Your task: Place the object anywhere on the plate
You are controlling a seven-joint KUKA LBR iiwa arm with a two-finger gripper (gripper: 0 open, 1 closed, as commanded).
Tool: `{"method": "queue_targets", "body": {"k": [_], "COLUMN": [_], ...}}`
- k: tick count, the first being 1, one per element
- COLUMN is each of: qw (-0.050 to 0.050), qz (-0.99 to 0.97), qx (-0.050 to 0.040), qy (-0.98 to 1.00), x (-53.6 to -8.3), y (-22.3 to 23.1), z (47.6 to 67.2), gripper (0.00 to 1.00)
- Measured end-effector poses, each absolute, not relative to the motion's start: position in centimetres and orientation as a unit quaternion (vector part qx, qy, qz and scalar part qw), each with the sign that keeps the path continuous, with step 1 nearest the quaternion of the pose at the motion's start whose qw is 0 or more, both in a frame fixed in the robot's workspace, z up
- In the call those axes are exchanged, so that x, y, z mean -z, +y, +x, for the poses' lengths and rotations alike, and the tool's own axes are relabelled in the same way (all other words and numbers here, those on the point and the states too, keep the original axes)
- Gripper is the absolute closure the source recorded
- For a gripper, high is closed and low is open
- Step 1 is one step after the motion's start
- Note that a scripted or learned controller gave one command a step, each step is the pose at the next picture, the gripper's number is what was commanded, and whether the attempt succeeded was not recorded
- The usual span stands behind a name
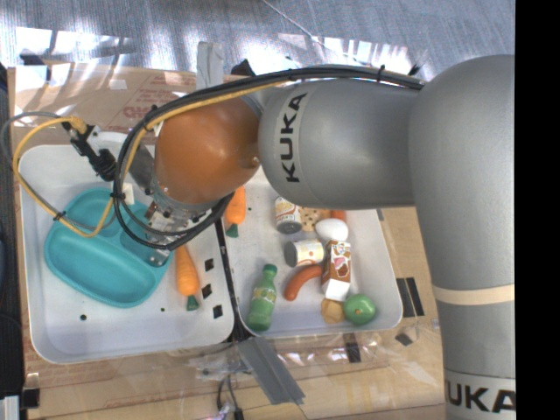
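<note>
Over the right rim of the teal plate (96, 261) in the left bin (39, 326), the gripper (162, 223) hangs under the arm (350, 147). The wrist's bulk hides it, so whether it is open or closed cannot be told, and nothing is seen held.

The likely task thing, a carrot (186, 274), lies on the left bin's floor near the right wall, just beside the plate's right edge and not on it. Judged from that, the placing is not done. The wrist sits low there probably to pick or drop at the plate's edge.

Counts:
- two bins, one plate
- two carrots, the second carrot (234, 210) up at the divider between the bins, half under the arm
- in the right bin (391, 274): one green bottle (262, 296), one sausage (304, 280), one green apple (360, 308), one egg (332, 229), one carton (338, 268), two small cans (287, 214)
</note>
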State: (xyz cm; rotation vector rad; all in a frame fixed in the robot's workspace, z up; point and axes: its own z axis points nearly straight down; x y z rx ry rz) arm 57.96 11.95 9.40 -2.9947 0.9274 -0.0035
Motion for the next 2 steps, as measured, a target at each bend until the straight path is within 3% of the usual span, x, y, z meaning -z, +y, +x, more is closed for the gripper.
{"method": "queue_targets", "body": {"k": [1, 2], "qw": [0.001, -0.003], "qz": [-0.987, -0.954], "qx": [-0.005, 0.0004], "qy": [0.163, 0.301], "x": [-9.0, -9.2], "y": [14.8, 18.8], "z": [65.4, 61.1], "gripper": [1.0, 1.0]}}
